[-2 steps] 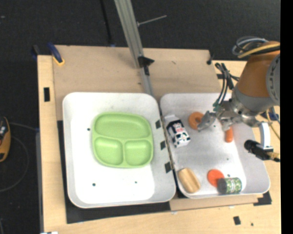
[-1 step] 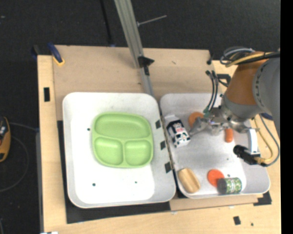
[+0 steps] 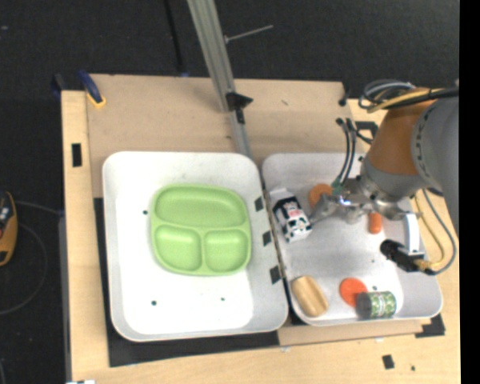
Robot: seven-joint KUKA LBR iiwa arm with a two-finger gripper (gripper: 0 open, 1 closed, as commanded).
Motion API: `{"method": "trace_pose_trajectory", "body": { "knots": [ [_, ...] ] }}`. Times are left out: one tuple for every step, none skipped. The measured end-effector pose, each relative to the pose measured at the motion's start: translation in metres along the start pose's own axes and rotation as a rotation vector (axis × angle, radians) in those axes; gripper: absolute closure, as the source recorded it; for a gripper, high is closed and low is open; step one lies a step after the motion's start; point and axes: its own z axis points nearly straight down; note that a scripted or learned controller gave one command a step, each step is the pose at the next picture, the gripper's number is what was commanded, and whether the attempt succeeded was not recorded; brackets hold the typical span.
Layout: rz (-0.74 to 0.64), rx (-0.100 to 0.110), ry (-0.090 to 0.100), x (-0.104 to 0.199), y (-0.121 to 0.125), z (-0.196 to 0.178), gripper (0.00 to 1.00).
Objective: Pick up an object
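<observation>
Where arm reaches in, gripper (image 3: 330,202) low in right bin (image 3: 336,250), near black-white object (image 3: 292,217), just beside orange piece (image 3: 320,191); finger spread and any hold: cannot tell.

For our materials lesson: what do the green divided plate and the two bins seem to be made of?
The green divided plate looks like moulded plastic: uniform matte colour, rounded compartment ridges. The left bin and the right bin look like white plastic or foam with a faintly speckled matte surface; the material is uncertain.
</observation>
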Motion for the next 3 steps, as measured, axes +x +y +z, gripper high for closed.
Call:
{"method": "trace_pose_trajectory", "body": {
  "knots": [
    [0.001, -0.004, -0.001, -0.001, 0.001, -0.012, 1.00],
    [0.003, -0.004, 0.001, -0.001, -0.006, -0.059, 1.00],
    [0.002, -0.006, 0.000, -0.006, -0.007, -0.104, 1.00]
  ]
}}
